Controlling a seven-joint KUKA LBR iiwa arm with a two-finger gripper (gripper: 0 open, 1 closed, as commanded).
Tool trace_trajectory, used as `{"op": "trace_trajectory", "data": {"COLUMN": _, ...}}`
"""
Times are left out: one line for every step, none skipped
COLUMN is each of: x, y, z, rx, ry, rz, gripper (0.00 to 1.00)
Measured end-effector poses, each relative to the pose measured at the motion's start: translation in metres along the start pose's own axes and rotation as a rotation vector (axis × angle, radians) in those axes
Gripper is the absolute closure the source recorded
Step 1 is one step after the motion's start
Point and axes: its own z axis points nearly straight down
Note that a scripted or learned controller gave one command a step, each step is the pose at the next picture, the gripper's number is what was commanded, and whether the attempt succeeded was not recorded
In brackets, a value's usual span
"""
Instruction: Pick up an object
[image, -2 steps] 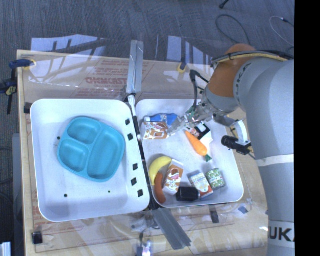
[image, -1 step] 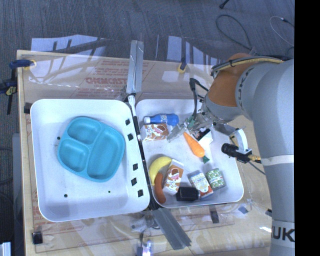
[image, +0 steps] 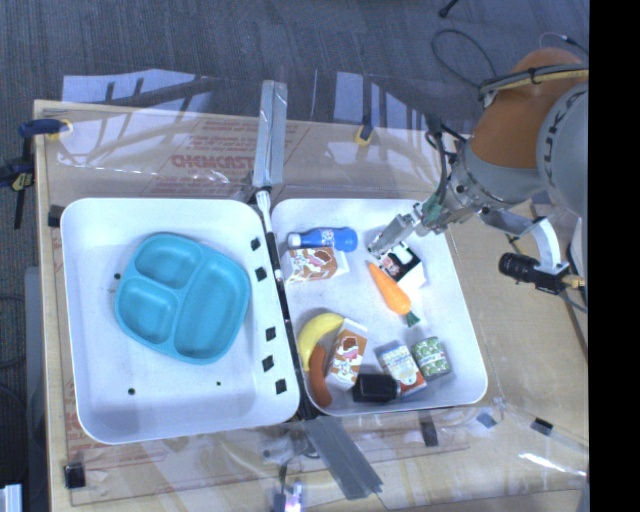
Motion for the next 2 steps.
{"op": "trace_trajectory", "data": {"x": 0.053, "y": 0.032, "z": 0.014, "rx": 0.005, "ry": 0.002, "rz": 0.261, "gripper": 0.0}}
{"op": "trace_trajectory", "data": {"x": 0.011, "y": 0.01, "z": 0.148, "rx": 0.004, "ry": 0.002, "rz": 0.29, "gripper": 0.0}}
